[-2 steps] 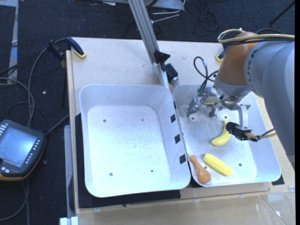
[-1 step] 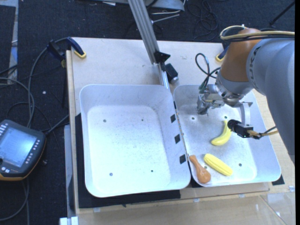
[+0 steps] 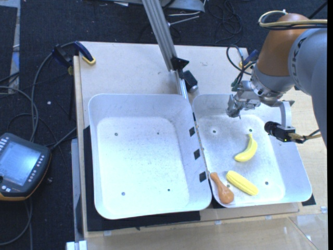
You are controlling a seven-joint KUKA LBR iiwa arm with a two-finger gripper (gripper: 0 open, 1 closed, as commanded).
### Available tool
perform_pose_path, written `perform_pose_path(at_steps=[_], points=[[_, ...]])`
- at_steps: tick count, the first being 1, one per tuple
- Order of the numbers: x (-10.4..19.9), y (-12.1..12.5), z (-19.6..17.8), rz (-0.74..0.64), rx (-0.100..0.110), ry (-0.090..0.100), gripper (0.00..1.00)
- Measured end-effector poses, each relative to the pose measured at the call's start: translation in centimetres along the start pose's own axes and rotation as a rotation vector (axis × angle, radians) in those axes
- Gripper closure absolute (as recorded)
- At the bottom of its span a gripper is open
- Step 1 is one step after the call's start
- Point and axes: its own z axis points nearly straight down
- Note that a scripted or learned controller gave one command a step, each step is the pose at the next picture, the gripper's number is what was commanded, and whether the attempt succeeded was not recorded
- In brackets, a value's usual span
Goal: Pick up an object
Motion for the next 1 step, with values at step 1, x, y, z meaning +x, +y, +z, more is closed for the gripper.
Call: perform_pose_path(at_steps=[1], points=[[0.89,0.3,-5.79,-0.001,-0.001,0.0,1.0]])
